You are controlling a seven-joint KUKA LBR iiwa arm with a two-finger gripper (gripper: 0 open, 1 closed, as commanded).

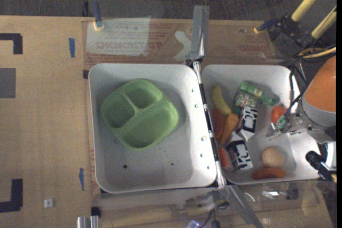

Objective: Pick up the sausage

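your gripper (pixel 282 124) hung over the right bin (pixel 267 73); grip state could not be told. sausage (pixel 269 173) lay untouched.

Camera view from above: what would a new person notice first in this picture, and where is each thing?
First comes the green divided plate, alone in the left bin. Next is the crowd of toy food in the right bin: a banana, a carrot and the sausage near the front wall. The arm's orange band shows at the right edge.
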